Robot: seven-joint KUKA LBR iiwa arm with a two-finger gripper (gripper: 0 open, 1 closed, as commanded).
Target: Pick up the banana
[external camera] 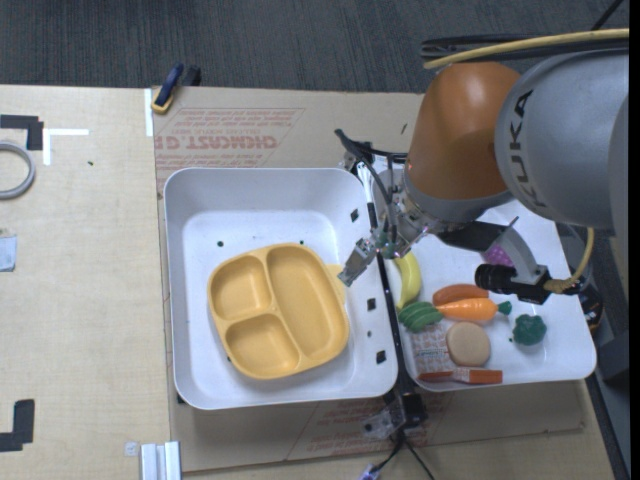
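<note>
The hand is hovering just above the banana, which is lying by the right bin's left wall; finger state I cannot tell. Approach step, I'd say: lowering and closing comes next.

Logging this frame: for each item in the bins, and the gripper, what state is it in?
banana: lying in the right bin, near its left wall, below the gripper
gripper: low over the divide between bins; grasp unclear
yellow tray: flat in the left bin, compartments bare
carrot: lying flat
broccoli: resting by the right rim
round bun: flat on the floor
</note>
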